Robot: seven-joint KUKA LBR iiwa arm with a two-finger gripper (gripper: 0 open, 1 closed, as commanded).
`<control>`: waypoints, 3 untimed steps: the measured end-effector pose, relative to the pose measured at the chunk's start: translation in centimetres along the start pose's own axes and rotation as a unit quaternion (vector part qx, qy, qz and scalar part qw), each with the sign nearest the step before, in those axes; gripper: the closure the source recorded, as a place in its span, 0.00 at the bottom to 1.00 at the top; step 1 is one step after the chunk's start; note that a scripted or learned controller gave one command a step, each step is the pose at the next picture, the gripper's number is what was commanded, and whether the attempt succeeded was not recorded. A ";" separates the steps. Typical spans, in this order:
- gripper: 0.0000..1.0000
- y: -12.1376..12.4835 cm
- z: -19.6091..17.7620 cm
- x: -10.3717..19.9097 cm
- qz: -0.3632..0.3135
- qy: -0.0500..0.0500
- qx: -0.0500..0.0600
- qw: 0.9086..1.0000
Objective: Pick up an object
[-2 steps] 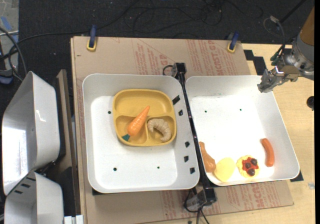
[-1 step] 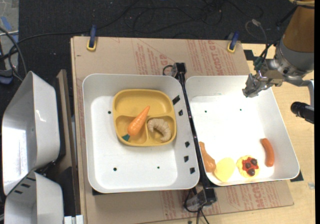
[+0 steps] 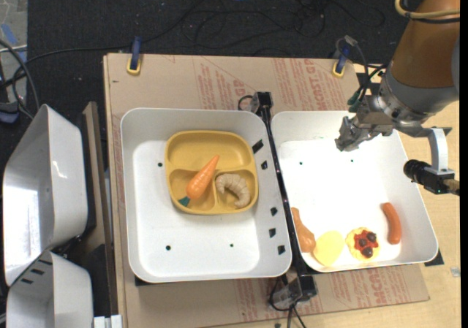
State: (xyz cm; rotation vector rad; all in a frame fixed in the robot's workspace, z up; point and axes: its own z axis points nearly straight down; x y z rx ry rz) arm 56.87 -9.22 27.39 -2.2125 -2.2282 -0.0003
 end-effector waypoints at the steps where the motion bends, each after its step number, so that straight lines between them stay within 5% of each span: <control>1: 1.00 -1.1 1.4 5.9 0.000 0.000 0.001 1.000; 3: 1.00 -5.6 2.8 16.1 -0.001 0.000 0.001 1.000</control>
